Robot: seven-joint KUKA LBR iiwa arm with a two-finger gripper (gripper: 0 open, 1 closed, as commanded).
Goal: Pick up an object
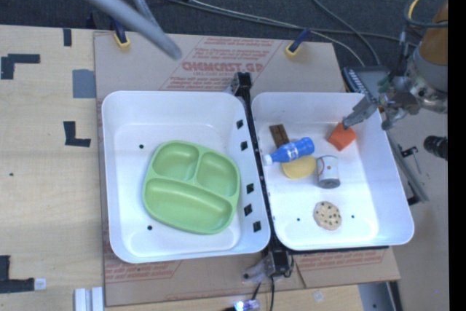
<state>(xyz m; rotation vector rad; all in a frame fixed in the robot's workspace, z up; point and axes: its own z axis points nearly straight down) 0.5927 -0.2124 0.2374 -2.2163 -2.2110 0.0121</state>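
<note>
Cookie [328,215] sits lowest in the right bin [386,229], well below and left of the claw [370,117]. Silver can [328,172] lies above it, touching or just beside the yellow round piece [298,168]. Blue bottle [290,151] lies tilted across the yellow piece's top, brown bar [279,134] just beyond. Orange block [341,136] is the closest thing to the claw, just below-left of the near finger [360,113]. Claw fingers spread wide, one on each side, nothing between them; claw is over the bin's upper right corner. Left bin [116,156], far left of the claw, holds a green divided plate [192,187].
</note>
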